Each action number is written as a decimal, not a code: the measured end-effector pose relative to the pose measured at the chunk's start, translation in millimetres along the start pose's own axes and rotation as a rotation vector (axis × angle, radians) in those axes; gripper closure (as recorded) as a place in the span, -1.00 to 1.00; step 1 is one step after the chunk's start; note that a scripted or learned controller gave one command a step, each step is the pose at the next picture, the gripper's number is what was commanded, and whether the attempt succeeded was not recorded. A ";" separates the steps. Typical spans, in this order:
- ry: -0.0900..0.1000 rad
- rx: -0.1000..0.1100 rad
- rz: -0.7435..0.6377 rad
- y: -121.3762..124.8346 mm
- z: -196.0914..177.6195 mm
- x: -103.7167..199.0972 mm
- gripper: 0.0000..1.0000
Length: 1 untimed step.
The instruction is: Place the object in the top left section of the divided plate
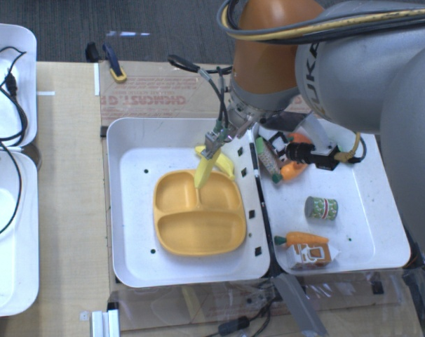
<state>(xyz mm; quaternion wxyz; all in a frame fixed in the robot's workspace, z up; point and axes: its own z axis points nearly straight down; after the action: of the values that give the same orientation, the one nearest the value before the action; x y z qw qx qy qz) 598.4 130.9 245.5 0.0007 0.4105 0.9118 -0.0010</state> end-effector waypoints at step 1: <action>0.000 0.000 -0.121 32.9 51.0 -22.5 1.00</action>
<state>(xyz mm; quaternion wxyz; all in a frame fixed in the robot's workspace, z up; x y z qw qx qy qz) 638.0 135.8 194.5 0.0005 0.3547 0.9350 -0.0008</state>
